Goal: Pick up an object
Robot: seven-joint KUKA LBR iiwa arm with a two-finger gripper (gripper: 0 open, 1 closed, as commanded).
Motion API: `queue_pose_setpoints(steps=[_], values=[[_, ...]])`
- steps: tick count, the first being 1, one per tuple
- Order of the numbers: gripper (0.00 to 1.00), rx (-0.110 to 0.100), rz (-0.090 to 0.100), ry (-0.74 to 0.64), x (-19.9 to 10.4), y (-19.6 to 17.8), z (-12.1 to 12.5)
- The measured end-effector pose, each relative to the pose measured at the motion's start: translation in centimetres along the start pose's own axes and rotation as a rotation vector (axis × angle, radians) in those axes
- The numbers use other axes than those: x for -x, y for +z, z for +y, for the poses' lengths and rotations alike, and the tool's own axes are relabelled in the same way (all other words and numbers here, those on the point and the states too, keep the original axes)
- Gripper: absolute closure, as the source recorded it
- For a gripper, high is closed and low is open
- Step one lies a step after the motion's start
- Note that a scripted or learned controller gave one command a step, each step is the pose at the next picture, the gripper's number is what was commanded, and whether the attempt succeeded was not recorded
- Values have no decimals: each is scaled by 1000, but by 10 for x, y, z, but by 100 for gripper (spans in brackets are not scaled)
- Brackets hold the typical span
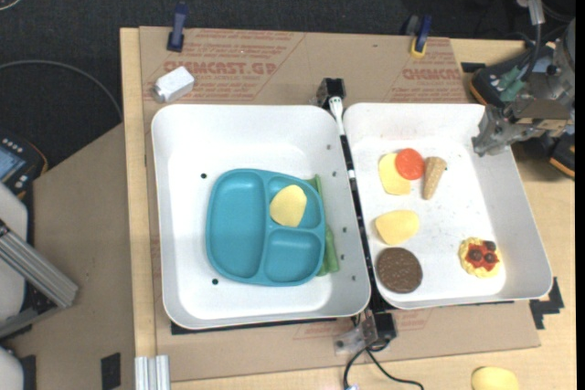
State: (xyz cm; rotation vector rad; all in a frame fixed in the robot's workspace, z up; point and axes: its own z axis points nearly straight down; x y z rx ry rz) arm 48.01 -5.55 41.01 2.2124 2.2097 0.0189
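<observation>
Grey gripper (491, 140) at top-right rim of right bin (521, 196), nothing seen held; can't tell its state. Right bin holds 5 toy foods: red tomato (409, 163) on yellow slice (395, 178), ice cream cone (432, 176) just beside, yellow chip (397, 226), brown cookie (399, 269), small tart (480, 257) near right wall. Left bin (183, 196) holds blue tray (242, 228), yellow piece (289, 206) in upper-right compartment.

Two clamps, blue (177, 26) and yellow-blue (420, 35), pin the cardboard sheet (274, 59); a small white block (174, 84) lies on it.
</observation>
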Motion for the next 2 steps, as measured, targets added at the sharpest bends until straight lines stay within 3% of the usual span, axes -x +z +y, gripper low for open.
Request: queue_pose_setpoints(steps=[1,2], values=[[100,-27,4,-13,-107,68,6],[100,-27,-2,7,-4,233,91]])
